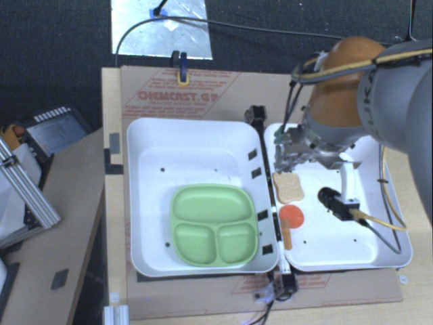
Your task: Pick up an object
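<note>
I've got the gripper [292,156] low over the right bin's [338,252] far-left corner, just above the toast slice [289,187]; can't tell the claw's state. Nothing seen held. Tomato slice [292,216] and a carrot stick [286,233] lie nearer, crowding the divider, probably awkward grabs. Green tray [214,224] sits in left bin [155,147].

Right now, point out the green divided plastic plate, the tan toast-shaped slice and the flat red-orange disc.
green divided plastic plate [214,223], camera view, centre ridge.
tan toast-shaped slice [289,187], camera view, middle of its face.
flat red-orange disc [292,216], camera view, centre.
</note>
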Available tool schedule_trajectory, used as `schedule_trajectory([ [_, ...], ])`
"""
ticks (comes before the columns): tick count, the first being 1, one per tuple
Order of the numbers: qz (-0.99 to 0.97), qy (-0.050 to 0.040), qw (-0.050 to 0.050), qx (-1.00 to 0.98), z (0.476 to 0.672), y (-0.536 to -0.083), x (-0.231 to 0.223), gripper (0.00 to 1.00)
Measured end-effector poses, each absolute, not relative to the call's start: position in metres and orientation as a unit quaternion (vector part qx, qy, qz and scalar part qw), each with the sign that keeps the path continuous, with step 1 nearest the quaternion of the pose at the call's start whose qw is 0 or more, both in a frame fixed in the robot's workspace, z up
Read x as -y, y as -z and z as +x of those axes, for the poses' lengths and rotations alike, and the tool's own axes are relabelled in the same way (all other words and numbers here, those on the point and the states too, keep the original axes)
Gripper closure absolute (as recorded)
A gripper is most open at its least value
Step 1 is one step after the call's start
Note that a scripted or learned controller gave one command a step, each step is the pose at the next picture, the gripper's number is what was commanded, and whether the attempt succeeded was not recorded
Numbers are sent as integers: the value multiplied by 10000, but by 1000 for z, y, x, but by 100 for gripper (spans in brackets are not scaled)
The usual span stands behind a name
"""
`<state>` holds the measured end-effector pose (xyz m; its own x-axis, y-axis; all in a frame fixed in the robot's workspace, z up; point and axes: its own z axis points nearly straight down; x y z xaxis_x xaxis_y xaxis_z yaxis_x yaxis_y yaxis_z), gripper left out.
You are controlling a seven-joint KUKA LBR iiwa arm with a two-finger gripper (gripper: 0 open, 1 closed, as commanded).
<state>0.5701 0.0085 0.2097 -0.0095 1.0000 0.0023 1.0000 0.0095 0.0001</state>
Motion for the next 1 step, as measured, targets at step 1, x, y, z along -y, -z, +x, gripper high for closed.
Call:
schedule_trajectory([
  [1,-7034,11,11,7108,561,-205,-66,100],
])
